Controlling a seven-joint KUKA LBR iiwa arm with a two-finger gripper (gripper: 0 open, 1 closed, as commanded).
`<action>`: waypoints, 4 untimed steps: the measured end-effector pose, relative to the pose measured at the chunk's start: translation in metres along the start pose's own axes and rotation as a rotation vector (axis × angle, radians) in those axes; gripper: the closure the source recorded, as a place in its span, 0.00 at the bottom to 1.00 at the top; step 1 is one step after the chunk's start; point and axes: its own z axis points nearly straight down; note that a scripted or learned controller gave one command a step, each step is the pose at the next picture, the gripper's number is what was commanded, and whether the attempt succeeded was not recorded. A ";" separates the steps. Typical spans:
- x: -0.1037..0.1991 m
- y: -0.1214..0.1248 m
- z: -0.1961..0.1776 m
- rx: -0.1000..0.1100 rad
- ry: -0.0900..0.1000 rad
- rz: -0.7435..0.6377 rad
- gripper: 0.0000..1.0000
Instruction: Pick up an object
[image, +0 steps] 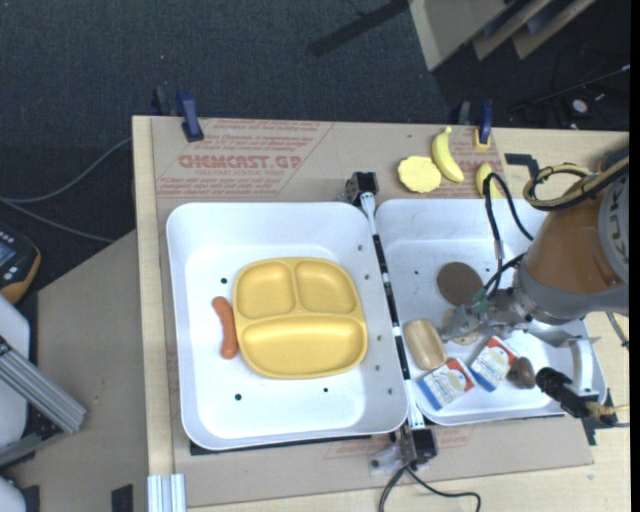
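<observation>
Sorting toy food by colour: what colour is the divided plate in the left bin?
Yellow. The divided plate shows plainly in the camera view.

Arm (575, 255) in from the right, orange band above the wrist, angled down and leftward. Gripper (470, 318) low at the arm's left end, tips pointing left. Finger spread too unclear to read.

We see the grey arm with its orange band (580, 255) run off the right edge and cover part of the right white bin (420, 225). Its gripper (478, 318) sits low over the clutter there, partly masking a grey crumpled object (462, 325). We cannot read the print on the two small white packets (447, 382).
</observation>
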 end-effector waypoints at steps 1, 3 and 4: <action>0.036 0.075 -0.001 -0.014 -0.002 -0.009 0.00; 0.019 0.157 -0.002 -0.015 -0.004 -0.008 0.00; 0.015 0.124 -0.002 -0.004 -0.002 -0.002 0.00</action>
